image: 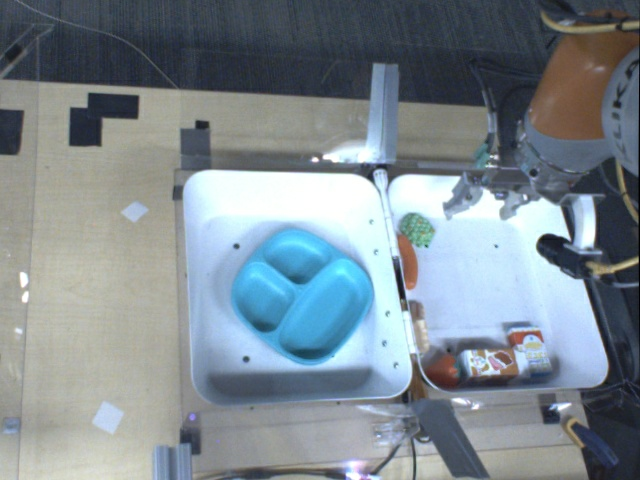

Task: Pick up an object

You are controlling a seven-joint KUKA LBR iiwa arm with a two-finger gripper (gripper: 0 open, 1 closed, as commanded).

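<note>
From the overhead cam: gripper [487, 199] hangs over the back of the right bin [560, 298], fingers spread wide, nothing btwn them. Green ball [418, 230] and carrot [407, 259] lie along the bin's left wall; can [497, 362] and tomato [441, 370] at the front. Left bin [205, 268] has a blue divided plate [302, 294]. Pick not started yet, I'd say; descent, grasp, lift all left.

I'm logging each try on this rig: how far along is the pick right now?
Done: the arm has the tool over the right bin's far end. In hand: nothing, the open fingers have no object between them. Left: the whole pick. The green ball and orange carrot lie by the divider; the tomato, carton and can sit at the near edge. The blue divided plate rests in the left bin.
</note>
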